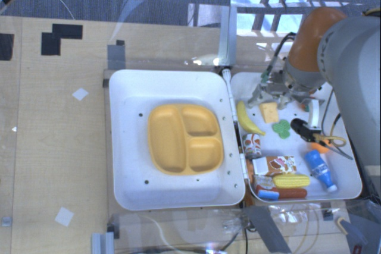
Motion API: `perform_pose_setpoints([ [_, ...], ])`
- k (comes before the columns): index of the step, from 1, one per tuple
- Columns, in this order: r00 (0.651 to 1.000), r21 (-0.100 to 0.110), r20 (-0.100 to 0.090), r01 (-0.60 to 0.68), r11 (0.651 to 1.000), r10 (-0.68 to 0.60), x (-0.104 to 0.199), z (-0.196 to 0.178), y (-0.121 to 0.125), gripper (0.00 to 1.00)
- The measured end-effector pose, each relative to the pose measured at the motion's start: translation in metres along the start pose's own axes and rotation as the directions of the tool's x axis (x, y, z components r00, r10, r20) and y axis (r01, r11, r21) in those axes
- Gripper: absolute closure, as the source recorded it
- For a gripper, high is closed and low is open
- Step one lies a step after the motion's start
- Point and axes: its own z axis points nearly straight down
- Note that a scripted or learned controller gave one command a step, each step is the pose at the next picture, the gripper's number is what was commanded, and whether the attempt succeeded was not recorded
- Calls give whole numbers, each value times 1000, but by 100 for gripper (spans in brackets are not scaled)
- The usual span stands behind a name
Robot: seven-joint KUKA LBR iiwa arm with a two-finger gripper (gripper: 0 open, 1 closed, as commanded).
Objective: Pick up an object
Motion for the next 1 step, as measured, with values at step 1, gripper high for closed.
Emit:
perform_pose_setpoints([
  [1,1000,-1,0,3,1000,-3,19,0,1,0],
])
